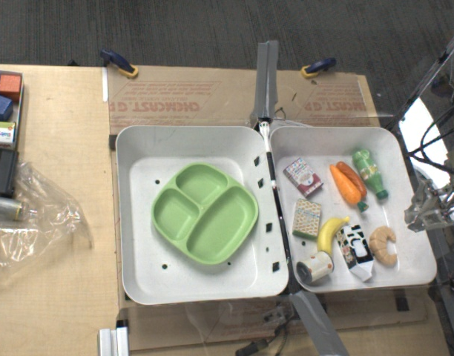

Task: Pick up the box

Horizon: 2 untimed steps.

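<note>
Box (pixel 303 176): small pink carton, upper left of right bin (pixel 416 199), near divider; open floor around it. Gripper (pixel 427 212): metallic, apparently outside bin's right rim. Left bin (pixel 130 221) holds smooth green plate (pixel 205 213).

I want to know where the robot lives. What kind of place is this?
Probably a robot lab or workshop. Two white bins sit on a clamped cardboard sheet, one holding toy food like a banana, with a plywood bench below.
</note>
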{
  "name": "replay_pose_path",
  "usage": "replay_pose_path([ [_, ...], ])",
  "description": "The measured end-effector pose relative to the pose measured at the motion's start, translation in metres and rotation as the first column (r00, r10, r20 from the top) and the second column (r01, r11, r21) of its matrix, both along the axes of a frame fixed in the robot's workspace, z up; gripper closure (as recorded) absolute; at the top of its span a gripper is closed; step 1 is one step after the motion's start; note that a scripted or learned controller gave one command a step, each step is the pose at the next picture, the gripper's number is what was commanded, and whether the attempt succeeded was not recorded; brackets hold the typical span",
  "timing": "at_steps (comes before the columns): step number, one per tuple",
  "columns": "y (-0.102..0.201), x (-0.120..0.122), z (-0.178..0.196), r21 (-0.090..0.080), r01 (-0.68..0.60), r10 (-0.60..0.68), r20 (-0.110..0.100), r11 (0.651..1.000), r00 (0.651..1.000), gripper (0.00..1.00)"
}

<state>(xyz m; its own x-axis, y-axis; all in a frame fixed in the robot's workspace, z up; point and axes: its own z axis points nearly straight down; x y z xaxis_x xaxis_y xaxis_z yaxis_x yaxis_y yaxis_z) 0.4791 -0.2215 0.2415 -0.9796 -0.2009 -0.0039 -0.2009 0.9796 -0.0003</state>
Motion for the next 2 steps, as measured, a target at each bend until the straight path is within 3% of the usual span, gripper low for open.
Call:
replay_pose_path([
  [1, 0.0004, 0.0162, -0.0072, 0.0, -0.308, 0.308, 0.0, 0.952, 0.952, 1.0],
  [2, 0.0002, 0.0108, -0.0022, -0.001, -0.53, 0.53, 0.0, 0.848, 0.848, 1.0],
])
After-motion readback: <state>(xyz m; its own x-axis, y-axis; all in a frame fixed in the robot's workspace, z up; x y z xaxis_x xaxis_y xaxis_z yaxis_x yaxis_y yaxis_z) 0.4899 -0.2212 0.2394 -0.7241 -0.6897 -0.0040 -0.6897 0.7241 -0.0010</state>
